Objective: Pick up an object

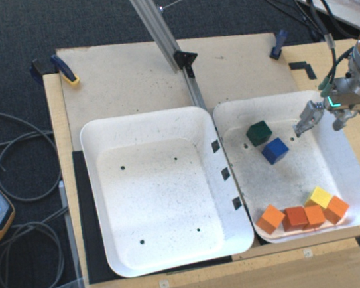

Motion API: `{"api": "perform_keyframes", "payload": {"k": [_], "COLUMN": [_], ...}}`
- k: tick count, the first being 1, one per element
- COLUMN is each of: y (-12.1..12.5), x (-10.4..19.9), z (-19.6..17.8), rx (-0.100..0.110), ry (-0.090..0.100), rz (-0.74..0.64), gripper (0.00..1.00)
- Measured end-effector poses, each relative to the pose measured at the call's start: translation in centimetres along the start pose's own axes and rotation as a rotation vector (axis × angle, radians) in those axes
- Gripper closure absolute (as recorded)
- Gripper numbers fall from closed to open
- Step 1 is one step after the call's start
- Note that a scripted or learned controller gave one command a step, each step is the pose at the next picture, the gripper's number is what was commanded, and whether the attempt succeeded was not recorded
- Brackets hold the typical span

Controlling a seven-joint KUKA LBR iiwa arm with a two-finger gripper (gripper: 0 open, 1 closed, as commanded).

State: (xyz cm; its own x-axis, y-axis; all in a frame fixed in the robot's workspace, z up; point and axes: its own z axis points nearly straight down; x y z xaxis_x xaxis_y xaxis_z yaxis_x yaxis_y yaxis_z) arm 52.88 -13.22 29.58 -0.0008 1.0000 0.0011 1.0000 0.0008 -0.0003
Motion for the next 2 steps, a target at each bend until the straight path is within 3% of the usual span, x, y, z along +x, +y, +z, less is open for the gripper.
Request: {"api": "perform_keyframes", "payload": {"k": [2], "y": [-0.3], "x": [0.1], "z": [10.6], "rx": [0.008], "ry": [0.002], "rz": [0.001], "gripper": [0.0]}}
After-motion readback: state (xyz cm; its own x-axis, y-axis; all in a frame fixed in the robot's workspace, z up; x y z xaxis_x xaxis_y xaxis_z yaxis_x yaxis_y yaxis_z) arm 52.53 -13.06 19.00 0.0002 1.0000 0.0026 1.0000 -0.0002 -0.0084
